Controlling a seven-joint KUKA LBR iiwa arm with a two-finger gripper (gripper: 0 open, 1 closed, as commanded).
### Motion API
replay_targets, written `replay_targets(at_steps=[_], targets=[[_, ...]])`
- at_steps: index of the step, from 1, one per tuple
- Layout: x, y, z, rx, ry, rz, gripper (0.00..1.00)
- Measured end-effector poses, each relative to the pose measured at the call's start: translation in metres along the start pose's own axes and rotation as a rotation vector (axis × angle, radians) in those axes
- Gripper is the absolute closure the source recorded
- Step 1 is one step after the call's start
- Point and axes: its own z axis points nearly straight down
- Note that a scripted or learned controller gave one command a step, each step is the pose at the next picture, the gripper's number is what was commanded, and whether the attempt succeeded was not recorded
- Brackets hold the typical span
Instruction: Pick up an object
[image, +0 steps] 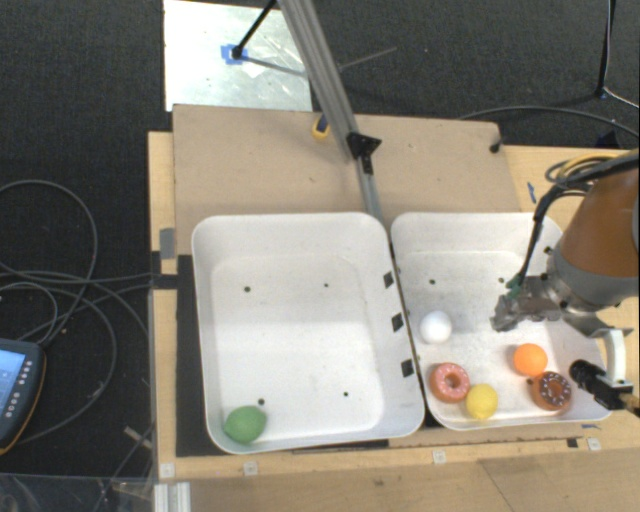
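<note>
Dark carpet with loose cables surrounds the desk (300, 160); two white bins sit on it side by side. Left bin (290, 240): one green ball (244, 424) at the near-left corner. Right bin (460, 235): white ball (435, 327), pink-iced doughnut (450, 382), yellow ball (482, 401), orange ball (530, 359), chocolate doughnut (551, 392), clustered along the near side. Gripper (512, 312) sits low above the right bin floor, between white ball and orange ball, touching neither as far as visible. Jaws: cannot tell whether spread or pressed together.

Risks, judged: closing on bare floor between targets; round balls rolling off a nudge; neighbours crowded enough to jam a descent.
</note>
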Motion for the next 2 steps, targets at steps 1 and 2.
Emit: replay_targets(at_steps=[1, 2], targets=[[0.0087, 0.0011, -0.0588, -0.004, -0.001, -0.005, 1.0], [0.0086, 0.0021, -0.0609, 0.002, 0.0, -0.004, 1.0]])
